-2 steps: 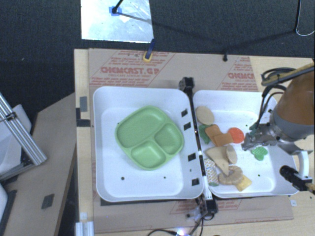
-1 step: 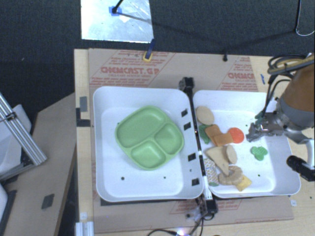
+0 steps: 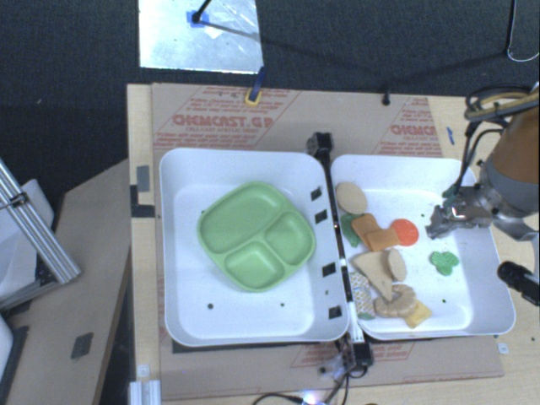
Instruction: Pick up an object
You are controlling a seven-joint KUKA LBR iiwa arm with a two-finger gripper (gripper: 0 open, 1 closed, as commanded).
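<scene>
A dark carpeted floor surrounds my surface (image 3: 278,108), a cardboard-topped bench carrying two shallow white bins side by side.

In the left white bin (image 3: 181,226) lies a pale green three-compartment plastic plate (image 3: 256,234), sitting flat near the middle, I judge as a place for sorted items.

Across the divider, the right white bin (image 3: 481,310) holds the loose toy food I could pick from, mostly bunched along its left wall: a beige egg-shaped piece (image 3: 352,197) at the far end, an orange block (image 3: 375,233) beside a red-orange round slice (image 3: 405,232), then tan bread-like wedges (image 3: 381,270) and a yellow chunk (image 3: 417,314) at the near end.

A small green leafy toy piece (image 3: 445,262) lies apart on bare floor toward the right, the easiest target by my reckoning.

My tool (image 3: 445,219) hangs just far of it, low over the bin; I cannot tell whether it is parted or closed, and I see nothing held in it.
</scene>
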